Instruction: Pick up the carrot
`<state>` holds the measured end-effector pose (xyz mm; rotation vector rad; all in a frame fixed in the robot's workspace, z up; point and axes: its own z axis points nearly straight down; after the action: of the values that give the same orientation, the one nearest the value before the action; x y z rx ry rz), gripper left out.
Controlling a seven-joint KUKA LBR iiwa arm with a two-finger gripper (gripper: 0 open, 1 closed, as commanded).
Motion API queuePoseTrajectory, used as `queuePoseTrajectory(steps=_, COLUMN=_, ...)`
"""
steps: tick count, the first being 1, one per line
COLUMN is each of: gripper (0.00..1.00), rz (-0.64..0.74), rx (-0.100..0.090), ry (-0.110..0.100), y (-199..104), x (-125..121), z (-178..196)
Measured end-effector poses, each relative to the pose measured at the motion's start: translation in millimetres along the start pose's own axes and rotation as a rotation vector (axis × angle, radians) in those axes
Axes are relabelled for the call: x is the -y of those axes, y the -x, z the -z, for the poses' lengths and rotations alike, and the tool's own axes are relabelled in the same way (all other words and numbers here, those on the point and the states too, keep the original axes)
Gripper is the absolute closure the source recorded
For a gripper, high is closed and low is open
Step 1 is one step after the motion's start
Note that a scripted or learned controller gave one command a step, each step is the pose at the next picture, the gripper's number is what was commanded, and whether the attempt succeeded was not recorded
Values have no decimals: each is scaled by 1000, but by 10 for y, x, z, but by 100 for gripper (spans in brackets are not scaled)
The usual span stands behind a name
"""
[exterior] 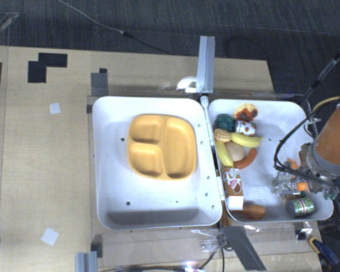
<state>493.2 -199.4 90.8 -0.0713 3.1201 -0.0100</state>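
Note:
My gripper [297,181] hangs low over the right side of the right bin [272,109], under the arm's orange band [335,136]. A small orange piece, which looks like the carrot [301,186], peeks out beneath the gripper, and the metal parts hide most of it. Another orange bit [293,164] shows just above the gripper. I cannot make out whether the carrot is held.
A green can [301,207] lies just below the gripper. Along the right bin's left side sit bananas [245,140], a sausage [247,160], a dark green item [224,122], a small carton [233,183] and a brown roll [252,211]. The left bin [110,163] holds a yellow divided plate [137,128].

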Motion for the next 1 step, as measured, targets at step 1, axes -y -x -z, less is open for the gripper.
queuePoseTrajectory(steps=1, gripper=100, rz=86, rx=-5, ry=7, y=377, x=-759, z=679)
